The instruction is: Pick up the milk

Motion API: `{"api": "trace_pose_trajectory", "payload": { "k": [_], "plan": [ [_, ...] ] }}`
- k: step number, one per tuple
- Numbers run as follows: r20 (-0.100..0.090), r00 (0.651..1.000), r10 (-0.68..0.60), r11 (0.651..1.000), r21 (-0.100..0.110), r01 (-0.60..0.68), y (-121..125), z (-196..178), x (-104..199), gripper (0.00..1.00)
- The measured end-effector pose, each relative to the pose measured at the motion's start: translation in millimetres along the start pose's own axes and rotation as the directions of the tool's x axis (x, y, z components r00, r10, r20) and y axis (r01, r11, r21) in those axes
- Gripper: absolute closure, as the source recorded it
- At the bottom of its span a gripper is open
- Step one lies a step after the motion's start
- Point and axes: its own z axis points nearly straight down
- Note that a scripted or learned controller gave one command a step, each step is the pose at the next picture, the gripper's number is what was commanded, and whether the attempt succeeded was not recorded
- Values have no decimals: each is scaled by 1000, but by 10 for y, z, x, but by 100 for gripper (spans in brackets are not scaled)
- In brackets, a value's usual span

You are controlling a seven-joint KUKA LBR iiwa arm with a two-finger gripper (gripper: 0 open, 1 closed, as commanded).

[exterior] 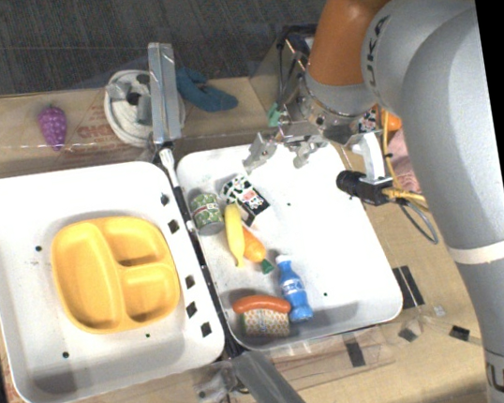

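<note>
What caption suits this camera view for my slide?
Claw hovers by the milk carton in the right bin; yellow tray left.

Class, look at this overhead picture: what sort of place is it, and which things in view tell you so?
Most likely a robotics lab bench for pick-and-place trials. A grey robot arm reaches over two white bins; the right one holds toy groceries such as a milk carton and a banana, the left a yellow tray.
</note>
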Motion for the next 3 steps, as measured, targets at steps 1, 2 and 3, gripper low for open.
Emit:
{"api": "trace_pose_trajectory", "payload": {
  "k": [1,2,3],
  "plan": [
    [2,999,-39,999,-2,39,118,1155,72,0],
    [1,999,-44,999,-2,44,124,1051,89,100],
    [0,977,213,977,-3,-213,118,152,760,100]
  ]
}}
